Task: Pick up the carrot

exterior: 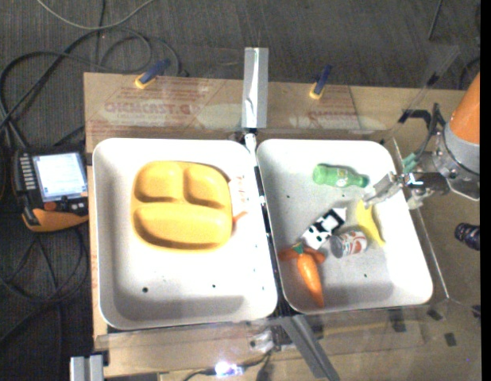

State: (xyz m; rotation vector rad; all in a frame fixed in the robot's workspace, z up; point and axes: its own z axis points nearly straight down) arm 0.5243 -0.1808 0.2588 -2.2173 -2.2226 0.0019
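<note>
Near the right bin's [404,288] front wall lies the carrot [310,274], likely light, stiff and smooth. Grasp across its thick middle. Gripper [392,183] hovers apart; jaw state: cannot tell.

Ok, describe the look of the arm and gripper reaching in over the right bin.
At the right edge, the arm shows an orange band above a grey wrist. The gripper is pale metallic grey with darker fittings, and slim. A thin dark cable loops beside the wrist. No markings are legible.
</note>
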